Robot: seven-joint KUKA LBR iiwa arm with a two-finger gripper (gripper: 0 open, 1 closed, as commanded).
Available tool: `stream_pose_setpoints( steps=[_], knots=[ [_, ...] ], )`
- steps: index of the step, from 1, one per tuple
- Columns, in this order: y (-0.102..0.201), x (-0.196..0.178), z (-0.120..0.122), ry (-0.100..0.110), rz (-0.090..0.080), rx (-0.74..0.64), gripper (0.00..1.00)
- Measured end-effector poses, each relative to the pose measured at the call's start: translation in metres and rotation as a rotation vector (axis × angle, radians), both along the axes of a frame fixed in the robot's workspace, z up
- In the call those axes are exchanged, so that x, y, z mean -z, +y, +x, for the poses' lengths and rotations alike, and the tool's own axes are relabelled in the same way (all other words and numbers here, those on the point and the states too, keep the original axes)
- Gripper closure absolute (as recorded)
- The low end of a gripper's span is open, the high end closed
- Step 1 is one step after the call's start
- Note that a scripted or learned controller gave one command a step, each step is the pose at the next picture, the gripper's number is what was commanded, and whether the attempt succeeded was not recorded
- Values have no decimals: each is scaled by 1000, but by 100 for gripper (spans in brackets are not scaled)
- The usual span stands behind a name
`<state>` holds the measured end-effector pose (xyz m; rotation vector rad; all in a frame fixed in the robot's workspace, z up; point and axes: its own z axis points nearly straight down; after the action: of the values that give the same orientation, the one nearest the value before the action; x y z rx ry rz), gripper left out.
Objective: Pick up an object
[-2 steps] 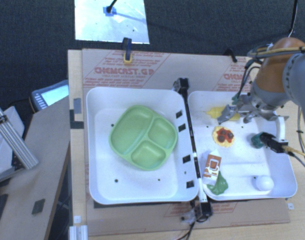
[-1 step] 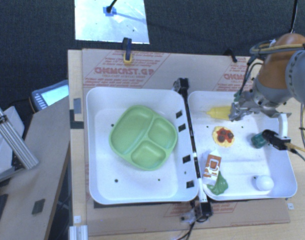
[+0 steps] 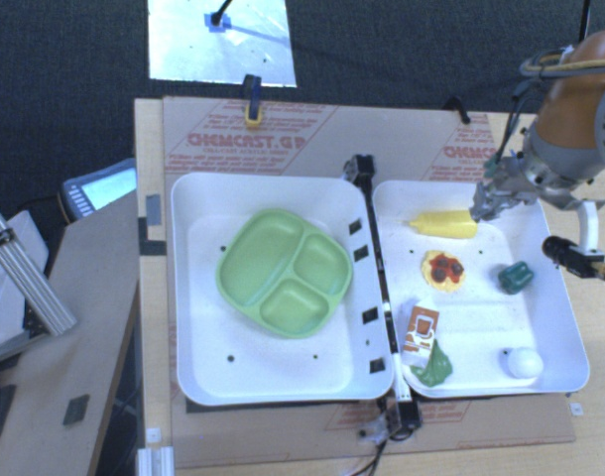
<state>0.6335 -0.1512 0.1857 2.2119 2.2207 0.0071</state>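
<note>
Nearest the camera, in the right bin, a green leafy toy is seen at about 7 o'clock, touching a small orange-and-white packet just above it. A white ball lies at 5 o'clock. Toward the bin's middle a round pizza-like piece is placed, with a dark green object at its 3 o'clock, apart from it. Farther back, a yellow banana-shaped toy lies flat at 11 o'clock. The claw is lowered at the toy's right end; whether it is closed cannot be told, and nothing is seen held. In the left bin a light green divided plate is centred on the desk.
</note>
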Motion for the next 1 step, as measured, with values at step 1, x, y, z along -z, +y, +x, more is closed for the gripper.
stream_pose_setpoints(
  steps=[1],
  knots=[
    [8,-58,7,0,0,-2,100]
  ],
)
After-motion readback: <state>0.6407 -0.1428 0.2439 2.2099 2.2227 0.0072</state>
